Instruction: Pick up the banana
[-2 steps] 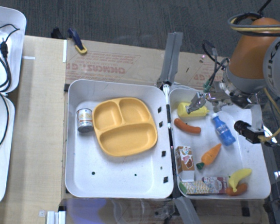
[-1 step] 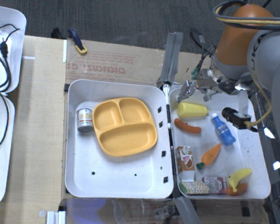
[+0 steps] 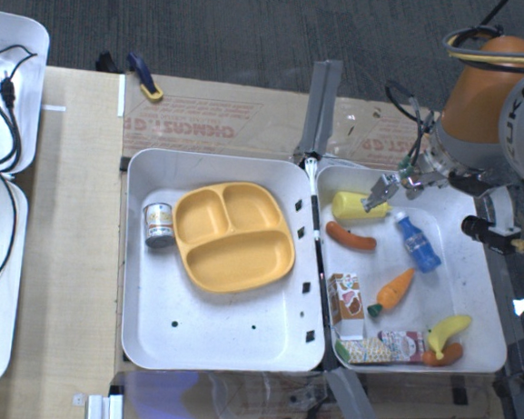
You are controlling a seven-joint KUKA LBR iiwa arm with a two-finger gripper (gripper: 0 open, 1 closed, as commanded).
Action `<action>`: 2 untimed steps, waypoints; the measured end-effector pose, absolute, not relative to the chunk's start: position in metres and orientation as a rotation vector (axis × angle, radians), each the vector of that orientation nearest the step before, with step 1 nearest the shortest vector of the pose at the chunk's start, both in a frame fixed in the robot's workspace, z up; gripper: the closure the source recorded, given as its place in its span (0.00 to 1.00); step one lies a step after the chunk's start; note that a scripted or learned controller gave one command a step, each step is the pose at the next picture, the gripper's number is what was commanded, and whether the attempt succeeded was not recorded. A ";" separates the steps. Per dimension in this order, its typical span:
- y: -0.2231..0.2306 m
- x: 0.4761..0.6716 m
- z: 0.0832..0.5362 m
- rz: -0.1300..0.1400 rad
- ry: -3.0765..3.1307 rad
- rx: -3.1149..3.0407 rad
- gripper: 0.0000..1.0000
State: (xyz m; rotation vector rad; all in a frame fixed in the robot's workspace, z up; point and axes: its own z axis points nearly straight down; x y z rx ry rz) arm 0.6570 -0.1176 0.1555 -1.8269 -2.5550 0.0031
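banana [image 3: 449, 331] near right bin's [image 3: 491, 297] front corner, beside a sausage [image 3: 443, 356]; tool [image 3: 379, 195] well apart at the back, over a yellow block [image 3: 351, 205], finger state unclear.

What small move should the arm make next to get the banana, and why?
Probably travel toward the near right corner of the right bin. The tool sits at the yellow block near the far left corner, while the banana lies by the near right corner.
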 end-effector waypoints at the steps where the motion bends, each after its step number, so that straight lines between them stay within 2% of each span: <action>1: -0.074 0.659 0.192 0.000 -2.626 -1.731 0.00; 2: -0.110 0.659 0.093 0.000 -2.642 -1.705 0.00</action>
